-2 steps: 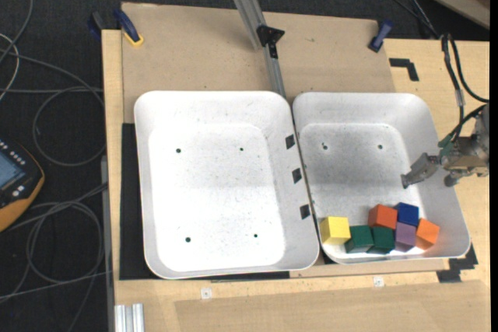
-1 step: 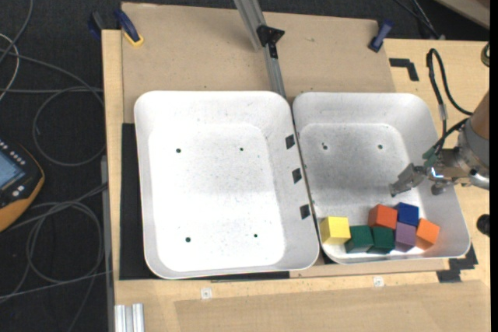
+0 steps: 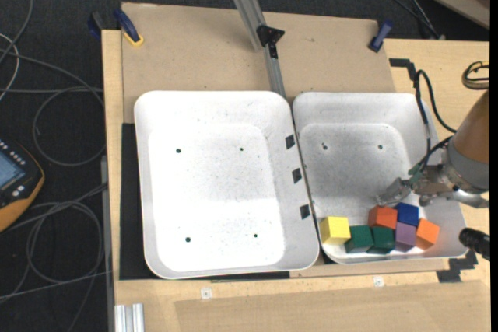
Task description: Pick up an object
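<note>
The gripper (image 3: 405,187) is seen above coloured blocks (image 3: 381,231) in the right bin (image 3: 350,117); its grasp cannot be told; no writing is legible.

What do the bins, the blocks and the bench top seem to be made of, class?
Bins: probably moulded plastic, matt white with rounded rims and dark speckling.
Blocks: plain-coloured cubes, possibly painted wood or plastic; the look leaves it open.
Bench top: likely fibreboard or plywood, flat pale brown and unvarnished.
</note>
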Tool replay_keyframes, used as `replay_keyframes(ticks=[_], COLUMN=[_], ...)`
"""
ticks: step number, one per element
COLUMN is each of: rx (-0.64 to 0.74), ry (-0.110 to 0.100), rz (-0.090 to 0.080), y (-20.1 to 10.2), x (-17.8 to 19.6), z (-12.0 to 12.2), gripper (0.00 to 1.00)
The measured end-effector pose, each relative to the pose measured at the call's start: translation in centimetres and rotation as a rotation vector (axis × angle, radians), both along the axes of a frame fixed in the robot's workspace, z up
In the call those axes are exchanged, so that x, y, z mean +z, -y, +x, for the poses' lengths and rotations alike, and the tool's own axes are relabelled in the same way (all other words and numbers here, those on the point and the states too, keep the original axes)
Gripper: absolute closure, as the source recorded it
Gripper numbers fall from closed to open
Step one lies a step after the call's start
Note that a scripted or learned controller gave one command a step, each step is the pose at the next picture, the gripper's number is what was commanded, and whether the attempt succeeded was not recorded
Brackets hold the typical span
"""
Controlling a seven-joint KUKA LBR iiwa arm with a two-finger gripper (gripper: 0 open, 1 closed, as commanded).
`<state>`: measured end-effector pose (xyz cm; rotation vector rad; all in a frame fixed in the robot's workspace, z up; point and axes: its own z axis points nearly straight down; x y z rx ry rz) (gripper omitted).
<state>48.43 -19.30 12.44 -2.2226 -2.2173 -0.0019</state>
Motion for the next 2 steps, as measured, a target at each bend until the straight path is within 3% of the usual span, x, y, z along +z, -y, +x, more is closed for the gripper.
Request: replay_keyframes(ticks=[1, 2], rx=[0.003, 0.005], ry=[0.007, 0.009], rz=[-0.003, -0.005], y=[0.0, -0.2], x=[1.4, 7.7], z=[0.2, 0.6], gripper=[1.0, 1.0])
